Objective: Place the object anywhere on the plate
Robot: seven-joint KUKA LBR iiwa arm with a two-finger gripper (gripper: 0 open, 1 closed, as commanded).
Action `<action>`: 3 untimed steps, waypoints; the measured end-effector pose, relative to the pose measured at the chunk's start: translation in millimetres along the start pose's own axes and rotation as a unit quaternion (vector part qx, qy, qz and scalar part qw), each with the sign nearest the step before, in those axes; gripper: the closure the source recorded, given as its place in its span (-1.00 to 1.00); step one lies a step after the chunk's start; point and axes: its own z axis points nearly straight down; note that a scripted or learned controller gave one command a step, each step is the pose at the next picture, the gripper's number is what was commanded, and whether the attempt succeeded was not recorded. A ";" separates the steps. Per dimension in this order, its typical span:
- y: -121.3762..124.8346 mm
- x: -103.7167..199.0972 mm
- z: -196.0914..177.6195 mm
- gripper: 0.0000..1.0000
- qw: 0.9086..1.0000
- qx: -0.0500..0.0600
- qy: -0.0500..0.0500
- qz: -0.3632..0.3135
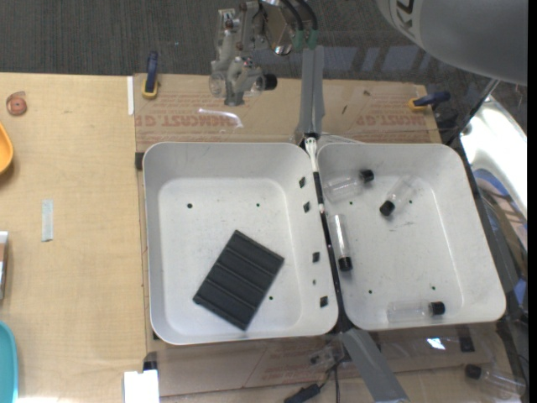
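Plainly, the gripper (237,72) hung high beyond the far rim of the left bin (153,225), over the cardboard (361,112). Whether it was apart or together could not be told, and nothing could be made out in its grasp. The dark ridged plate (240,278) lay in the left bin, its long axis running from near-left to far-right.

The likely objects, four clear tubes with black caps, lay in the right bin (478,250). One tube (341,240) lay beside the divider, lengthwise far to near, with its cap at the near end. Another (397,198) slanted, cap to the near-left. A third (346,185) lay near the far-left corner and a fourth (413,311) along the near wall.

By my reading, the pick had not begun. The next move called for crossing to the right bin and closing across a tube's narrow width.
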 end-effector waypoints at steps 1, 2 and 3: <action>-1.6 -6.7 -0.1 1.00 0.980 -0.001 0.000 -0.197; -4.0 -3.1 0.4 1.00 0.894 -0.001 0.000 -0.448; -6.2 -4.7 -7.7 1.00 0.896 -0.003 -0.001 -0.445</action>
